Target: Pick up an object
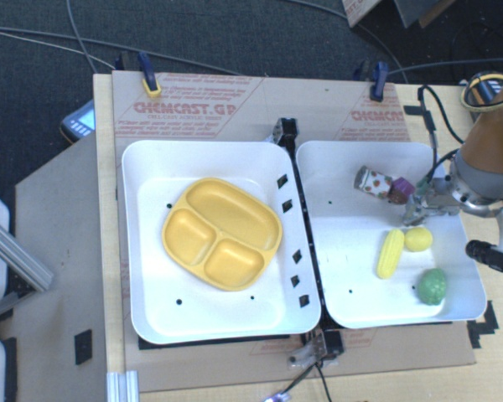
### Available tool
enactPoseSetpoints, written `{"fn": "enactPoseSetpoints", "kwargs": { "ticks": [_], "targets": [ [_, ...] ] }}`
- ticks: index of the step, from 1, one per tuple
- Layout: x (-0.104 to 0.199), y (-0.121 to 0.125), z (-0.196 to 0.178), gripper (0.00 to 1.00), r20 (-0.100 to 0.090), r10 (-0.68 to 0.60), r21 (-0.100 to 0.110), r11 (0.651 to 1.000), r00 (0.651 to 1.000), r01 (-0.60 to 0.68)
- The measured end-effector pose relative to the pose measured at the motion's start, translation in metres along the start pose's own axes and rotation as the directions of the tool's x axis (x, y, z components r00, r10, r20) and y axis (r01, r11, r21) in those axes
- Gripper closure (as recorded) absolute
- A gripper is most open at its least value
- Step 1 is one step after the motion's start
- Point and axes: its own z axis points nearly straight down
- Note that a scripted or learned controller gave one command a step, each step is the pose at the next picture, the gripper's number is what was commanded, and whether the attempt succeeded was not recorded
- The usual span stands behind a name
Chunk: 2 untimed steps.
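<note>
1. Surface (193,99): cardboard-topped, with red print, carrying two shallow white bins side by side; clamps at its far edge.
2. Left bin (142,224): a yellow divided plate (222,233) with three compartments lies near its middle, turned at an angle.
3. Right bin (344,291): four small objects, all toward its right half.
4. Small can (372,182): lying on its side near the bin's far edge, pale label with dark specks, purple-red end toward the arm.
5. Yellow corn cob (391,253): elongated, lying roughly lengthwise front to back, mid-bin.
6. Lemon (418,239): round, yellow, touching or just beside the cob's far end.
7. Green ball (432,286): knobbly, near the bin's front right corner, apart from the cob.
8. Arm (486,153): reaches in over the bin's right edge, orange band above grey wrist.
9. End effector (415,210): low over the bin, between the can and the lemon, just above the lemon. Cannot tell how wide it is, nor whether it touches anything.
</note>
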Motion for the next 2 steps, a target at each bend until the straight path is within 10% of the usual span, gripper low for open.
{"fn": "enactPoseSetpoints", "kwargs": {
  "ticks": [2],
  "targets": [
    [0.008,-0.007,-0.102,1.00,0.007,0.003,-0.007,1.000,1.000,-0.002]
  ]
}}
